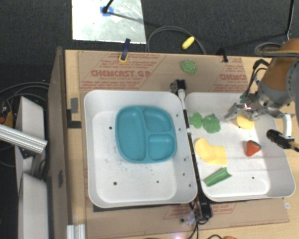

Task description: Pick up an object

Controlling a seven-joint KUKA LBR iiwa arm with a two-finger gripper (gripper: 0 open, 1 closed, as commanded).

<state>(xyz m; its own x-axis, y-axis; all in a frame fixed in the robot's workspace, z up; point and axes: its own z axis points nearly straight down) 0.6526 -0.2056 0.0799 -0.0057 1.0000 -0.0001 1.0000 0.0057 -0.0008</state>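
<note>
Where your tool [241, 111] hangs in the right bin [276, 183], a yellow lemon [245, 123] lies just beneath; its grip you cannot tell.

We saw a divided plate [145, 134] in the left bin [97, 148]; five small toys lay in the right bin [269, 183].

Both bins [104, 193] are white, and the divided plate [145, 133] is plain teal blue. There are two light green leafy pieces [205, 121], a dark green stick [217, 176], a yellow chunk [211, 152], a pale yellow piece [245, 123] and a red strawberry [252, 148] with green top. The table [139, 73] is tan with red letters.
</note>
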